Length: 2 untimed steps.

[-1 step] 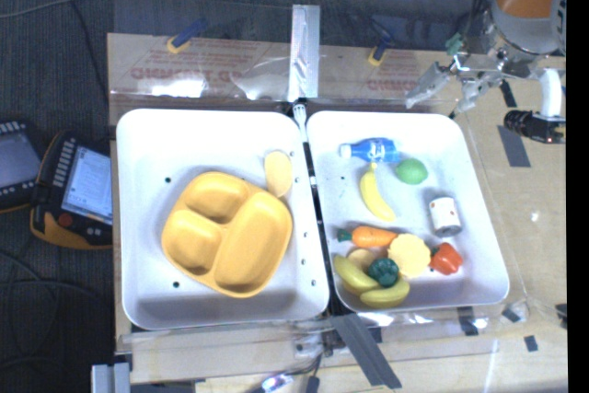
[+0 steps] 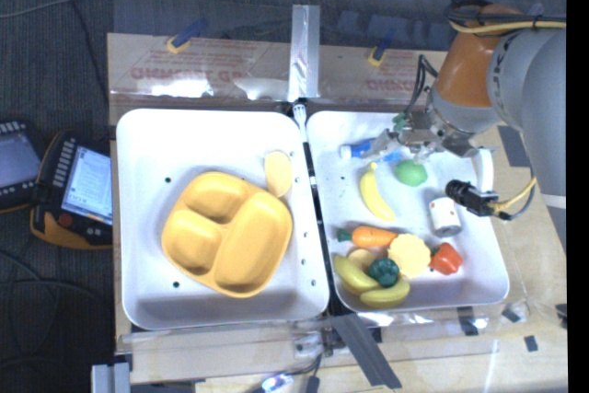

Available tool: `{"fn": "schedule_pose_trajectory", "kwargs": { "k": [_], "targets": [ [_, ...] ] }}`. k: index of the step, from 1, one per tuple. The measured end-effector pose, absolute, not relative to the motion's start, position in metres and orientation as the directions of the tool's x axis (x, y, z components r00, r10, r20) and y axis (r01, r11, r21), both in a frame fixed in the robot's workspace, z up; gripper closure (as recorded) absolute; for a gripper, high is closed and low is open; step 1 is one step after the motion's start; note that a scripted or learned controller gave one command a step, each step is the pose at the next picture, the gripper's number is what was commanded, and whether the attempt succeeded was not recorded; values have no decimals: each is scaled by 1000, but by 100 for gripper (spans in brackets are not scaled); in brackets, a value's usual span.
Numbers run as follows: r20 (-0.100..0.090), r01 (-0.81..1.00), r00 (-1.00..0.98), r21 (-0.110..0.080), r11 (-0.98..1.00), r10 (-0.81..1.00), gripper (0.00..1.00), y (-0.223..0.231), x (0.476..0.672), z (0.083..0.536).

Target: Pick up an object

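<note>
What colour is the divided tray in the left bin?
Yellow. The tray shows plainly in the camera view, a uniform yellow with no pattern.

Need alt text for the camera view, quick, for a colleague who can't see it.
The arm's hand hangs over a green object in the right bin, among toy food. The left bin holds a yellow divided tray.
</note>
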State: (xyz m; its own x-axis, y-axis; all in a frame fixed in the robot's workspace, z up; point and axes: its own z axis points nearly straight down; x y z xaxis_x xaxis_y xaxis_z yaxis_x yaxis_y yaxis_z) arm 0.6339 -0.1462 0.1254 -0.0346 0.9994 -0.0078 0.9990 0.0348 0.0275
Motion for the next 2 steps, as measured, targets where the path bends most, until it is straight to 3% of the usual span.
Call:
{"fn": "schedule_pose_trajectory", "kwargs": {
  "k": [1,2],
  "targets": [
    [-3,979,-201,10,201,980,0,-94,610,90],
    [-1,980,-200,17,200,980,100,-94,612,103]
  ]
}}
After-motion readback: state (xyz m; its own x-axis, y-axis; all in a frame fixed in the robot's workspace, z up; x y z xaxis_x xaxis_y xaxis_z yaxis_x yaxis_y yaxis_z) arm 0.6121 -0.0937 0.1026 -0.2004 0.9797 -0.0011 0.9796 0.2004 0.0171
